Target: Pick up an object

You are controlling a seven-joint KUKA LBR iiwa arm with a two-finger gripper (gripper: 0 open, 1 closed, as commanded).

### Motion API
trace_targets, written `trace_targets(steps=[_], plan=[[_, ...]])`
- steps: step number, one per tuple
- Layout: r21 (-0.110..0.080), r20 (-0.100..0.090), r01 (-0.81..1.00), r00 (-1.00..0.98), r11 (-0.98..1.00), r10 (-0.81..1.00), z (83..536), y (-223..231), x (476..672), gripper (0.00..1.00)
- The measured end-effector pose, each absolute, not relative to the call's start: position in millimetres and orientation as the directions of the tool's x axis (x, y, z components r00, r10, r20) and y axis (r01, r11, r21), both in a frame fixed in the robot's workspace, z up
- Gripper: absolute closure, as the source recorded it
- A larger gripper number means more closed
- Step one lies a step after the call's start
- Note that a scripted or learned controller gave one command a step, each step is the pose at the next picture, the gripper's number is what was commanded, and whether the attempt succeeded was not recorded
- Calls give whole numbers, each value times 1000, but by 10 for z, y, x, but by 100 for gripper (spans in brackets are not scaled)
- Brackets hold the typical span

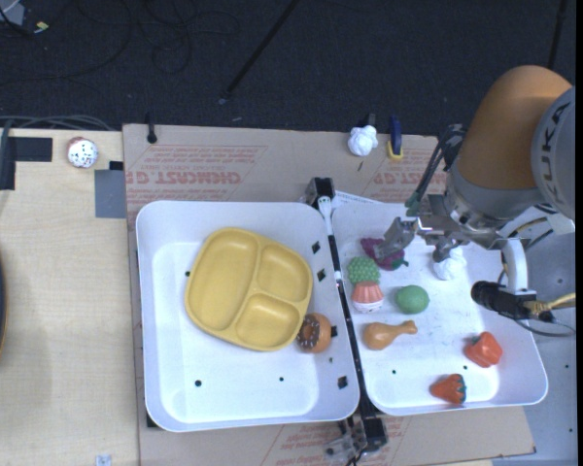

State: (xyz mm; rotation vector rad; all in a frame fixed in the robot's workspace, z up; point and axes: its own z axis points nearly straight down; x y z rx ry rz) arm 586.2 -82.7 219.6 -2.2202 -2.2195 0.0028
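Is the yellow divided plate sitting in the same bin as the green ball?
No, the yellow divided plate lies in the left bin, while the green ball sits in the right bin.

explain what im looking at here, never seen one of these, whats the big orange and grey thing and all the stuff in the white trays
The big orange and grey thing is a robot arm, reaching in from the right. Its gripper hangs low over the right bin, by a purple toy; whether it grips anything can't be told.

One fixed camera looks down at a slant on two shallow white bins.

The left bin holds a yellow divided plate and a small doughnut. The right bin holds toy food: a strawberry-like piece, a green ball, a drumstick, two red-orange pieces and a white item.
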Motion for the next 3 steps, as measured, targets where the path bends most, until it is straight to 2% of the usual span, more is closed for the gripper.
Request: trace_targets(steps=[1,2,3], plan=[[-4,1,1000,1,-1,1000,2294,-833,5863,100],[14,2,1000,-5,5,1000,3734,-336,5444,100],[7,3,1000,-6,6,1000,4468,192,5064,100]])
